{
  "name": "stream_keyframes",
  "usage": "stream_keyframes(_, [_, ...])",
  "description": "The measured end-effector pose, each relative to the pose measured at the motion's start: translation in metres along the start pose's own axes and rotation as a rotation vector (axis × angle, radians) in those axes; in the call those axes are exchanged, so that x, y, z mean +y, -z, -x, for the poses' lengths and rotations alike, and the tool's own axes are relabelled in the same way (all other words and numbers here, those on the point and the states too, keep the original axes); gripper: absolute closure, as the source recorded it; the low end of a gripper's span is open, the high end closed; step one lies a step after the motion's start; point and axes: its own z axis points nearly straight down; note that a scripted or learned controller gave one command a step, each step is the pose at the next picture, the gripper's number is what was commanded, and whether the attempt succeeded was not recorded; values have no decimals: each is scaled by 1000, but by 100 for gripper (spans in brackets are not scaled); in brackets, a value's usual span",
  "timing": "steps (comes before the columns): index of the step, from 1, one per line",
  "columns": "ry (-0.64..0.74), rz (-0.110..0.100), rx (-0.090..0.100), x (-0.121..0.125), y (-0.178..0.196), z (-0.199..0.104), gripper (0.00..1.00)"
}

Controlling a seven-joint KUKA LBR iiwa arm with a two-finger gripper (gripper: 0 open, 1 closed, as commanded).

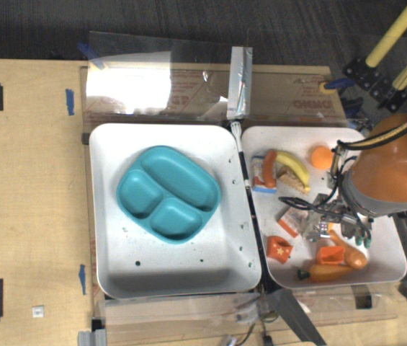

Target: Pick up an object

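The arm's jaws [325, 225] hung low in the right white bin [394, 265], over the toy clutter; whether they were parted or gripping anything could not be told. A yellow plastic banana [293, 167] lay at eleven o'clock from them, an orange carrot-like piece [327, 271] at six. A teal three-compartment plastic plate [167, 192] sat in the left white bin [109, 265], at nine o'clock.

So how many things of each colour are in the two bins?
Teal: 1, the plate
Yellow: 1, the banana
Orange or red: about 6, such as the ball, star block and carrot
Total: about 8; the gripper hides some of the pile.
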Motion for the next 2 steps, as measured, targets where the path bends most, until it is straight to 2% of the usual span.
stream_keyframes(1, [-110,0,39,25,138,76,100])
stream_keyframes(2, [-111,-1,49,25,133,74,0])
